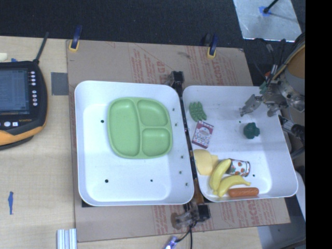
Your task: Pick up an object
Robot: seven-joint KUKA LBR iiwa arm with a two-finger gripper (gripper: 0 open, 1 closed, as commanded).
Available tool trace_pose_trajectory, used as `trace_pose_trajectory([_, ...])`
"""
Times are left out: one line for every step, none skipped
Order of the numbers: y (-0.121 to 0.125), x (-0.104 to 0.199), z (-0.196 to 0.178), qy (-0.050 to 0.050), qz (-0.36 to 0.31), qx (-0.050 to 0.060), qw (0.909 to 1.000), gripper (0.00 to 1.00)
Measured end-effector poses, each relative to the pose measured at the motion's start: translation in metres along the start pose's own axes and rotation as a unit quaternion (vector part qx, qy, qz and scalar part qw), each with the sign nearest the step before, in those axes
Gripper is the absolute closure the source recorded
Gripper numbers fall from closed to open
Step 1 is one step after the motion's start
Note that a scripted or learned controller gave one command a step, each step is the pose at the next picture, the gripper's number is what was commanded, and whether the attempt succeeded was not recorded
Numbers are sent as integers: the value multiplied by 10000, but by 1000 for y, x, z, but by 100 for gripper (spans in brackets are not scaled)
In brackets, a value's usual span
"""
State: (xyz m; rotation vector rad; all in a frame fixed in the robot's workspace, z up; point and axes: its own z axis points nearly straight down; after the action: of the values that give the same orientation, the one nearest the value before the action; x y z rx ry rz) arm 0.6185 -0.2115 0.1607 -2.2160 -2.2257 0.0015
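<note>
My gripper point(261, 108) hangs over the far right part of the right bin point(228, 95), its two fingers spread apart and nothing between them. A dark green broccoli-like piece point(251, 130) lies just below it on the bin floor, apart from the fingers. Further left are a green leafy toy point(197, 110) and a small red and white packet point(203, 134). At the bin's near edge sit a yellow fruit point(204, 162), a banana bunch point(224, 177), a patterned cup on its side point(240, 167) and an orange sausage point(243, 192).
The left bin point(93, 165) holds a light green divided plate point(140, 127). A tablet-like pendant point(21, 102) rests on the bench at far left. Clamps point(209, 44) stand along the cardboard's far edge.
</note>
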Motion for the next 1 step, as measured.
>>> trace_pose_trajectory([-32, 0, 52, -1, -4, 21, 10000, 0])
